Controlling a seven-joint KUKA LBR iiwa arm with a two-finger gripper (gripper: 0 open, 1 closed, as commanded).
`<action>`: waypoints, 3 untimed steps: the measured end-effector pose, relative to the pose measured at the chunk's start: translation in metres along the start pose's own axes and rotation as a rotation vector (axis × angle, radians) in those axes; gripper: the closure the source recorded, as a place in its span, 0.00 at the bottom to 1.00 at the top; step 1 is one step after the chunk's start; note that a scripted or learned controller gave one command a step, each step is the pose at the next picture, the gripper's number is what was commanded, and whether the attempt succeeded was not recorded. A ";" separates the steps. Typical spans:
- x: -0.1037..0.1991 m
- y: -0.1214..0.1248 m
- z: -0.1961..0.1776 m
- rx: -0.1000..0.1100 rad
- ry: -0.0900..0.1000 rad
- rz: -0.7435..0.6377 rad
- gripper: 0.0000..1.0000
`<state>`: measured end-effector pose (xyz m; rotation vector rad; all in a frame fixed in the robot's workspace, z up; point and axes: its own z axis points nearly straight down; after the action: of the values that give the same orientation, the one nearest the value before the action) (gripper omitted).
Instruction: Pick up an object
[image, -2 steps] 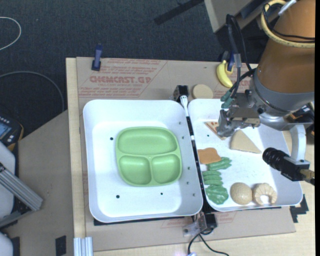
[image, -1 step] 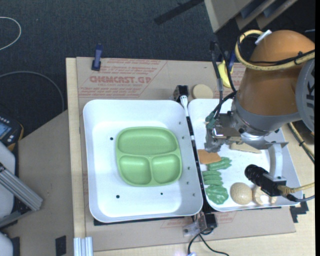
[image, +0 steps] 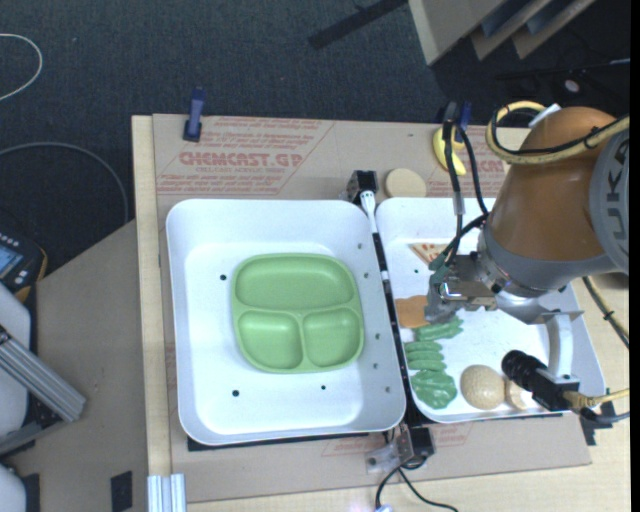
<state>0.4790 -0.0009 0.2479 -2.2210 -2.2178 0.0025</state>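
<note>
My gripper (image: 443, 300) hangs low over the left part of the right bin (image: 400, 225), just above a green pea pod (image: 441, 328). More green pods (image: 430, 372) lie in front of it. An orange-brown piece (image: 410, 311) sits right at the gripper's left side. A tan bread roll (image: 482, 387) rests near the bin's front. A pale wedge with an orange edge (image: 428, 251) lies behind the gripper. The arm's bulk hides much of the right bin.
The left bin (image: 190, 300) holds a green divided plate (image: 297, 310). A round tan disc (image: 405, 183) lies on the bench behind the right bin. A blue clip (image: 194, 113) sits at the bench's far left edge.
</note>
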 end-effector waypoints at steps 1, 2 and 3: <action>0.059 0.000 -0.022 -0.005 -0.001 -0.004 1.00; 0.058 0.001 -0.031 -0.006 -0.001 -0.002 1.00; 0.079 0.000 -0.130 -0.011 0.000 -0.005 1.00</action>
<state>0.4799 0.0785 0.3780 -2.2212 -2.2288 -0.0104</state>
